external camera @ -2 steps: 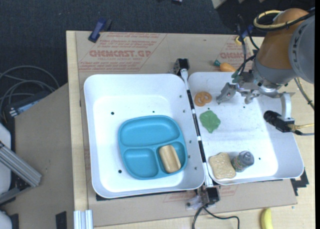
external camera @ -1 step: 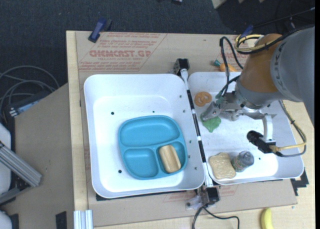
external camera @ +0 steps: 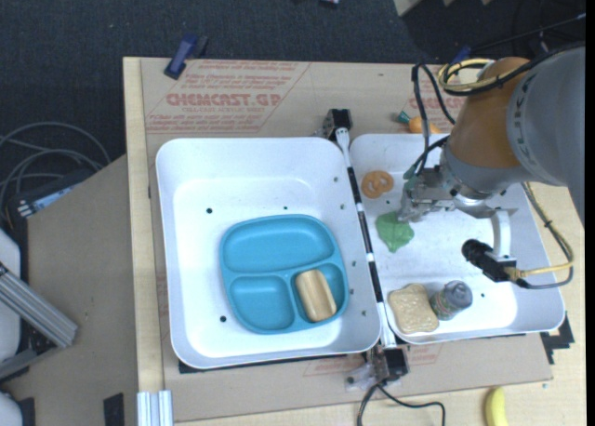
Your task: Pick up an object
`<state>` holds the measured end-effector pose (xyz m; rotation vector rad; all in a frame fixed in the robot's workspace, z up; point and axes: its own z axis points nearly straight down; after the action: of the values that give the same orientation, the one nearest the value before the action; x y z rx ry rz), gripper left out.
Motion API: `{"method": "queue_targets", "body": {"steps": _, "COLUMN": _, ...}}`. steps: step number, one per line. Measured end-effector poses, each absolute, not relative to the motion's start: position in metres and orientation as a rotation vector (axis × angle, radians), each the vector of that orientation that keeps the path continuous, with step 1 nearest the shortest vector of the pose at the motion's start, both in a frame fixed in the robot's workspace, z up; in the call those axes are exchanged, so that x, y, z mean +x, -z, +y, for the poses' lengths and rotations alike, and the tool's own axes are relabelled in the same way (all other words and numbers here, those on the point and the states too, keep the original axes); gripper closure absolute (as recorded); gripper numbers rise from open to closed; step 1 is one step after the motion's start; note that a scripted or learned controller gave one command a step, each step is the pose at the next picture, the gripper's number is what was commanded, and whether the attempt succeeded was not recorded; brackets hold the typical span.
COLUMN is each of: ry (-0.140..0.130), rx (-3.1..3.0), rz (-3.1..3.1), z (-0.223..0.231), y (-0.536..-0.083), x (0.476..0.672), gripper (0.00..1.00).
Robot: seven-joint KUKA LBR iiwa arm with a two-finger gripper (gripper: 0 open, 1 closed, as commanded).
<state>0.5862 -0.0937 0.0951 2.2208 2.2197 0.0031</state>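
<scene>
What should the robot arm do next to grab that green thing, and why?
Probably drop a little lower, straight down. The gripper hangs in the right bin, just above and right of the green object, which lies loose on the bin floor. The orange round piece sits apart, so it shouldn't get bumped.

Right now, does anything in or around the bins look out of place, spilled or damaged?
Nothing spilled or broken. In the left bin, a tan roll sits in the blue tray. The gripper hangs by the green piece in the right bin. A yellow thing lies outside on the bench.
</scene>
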Motion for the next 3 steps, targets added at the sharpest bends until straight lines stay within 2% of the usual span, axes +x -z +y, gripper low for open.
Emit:
{"method": "queue_targets", "body": {"steps": 1, "ry": -0.003, "rx": 2.221, "rz": 2.22, "z": -0.094, "y": -0.095, "x": 0.586, "gripper": 0.0}}
{"method": "queue_targets", "body": {"steps": 2, "ry": 0.001, "rx": 2.221, "rz": 2.224, "z": -0.096, "y": -0.087, "x": 0.667, "gripper": 0.0}}
{"method": "queue_targets", "body": {"steps": 3, "ry": 0.0, "rx": 2.221, "rz": 2.223, "z": -0.061, "y": -0.185, "x": 0.56, "gripper": 0.0}}
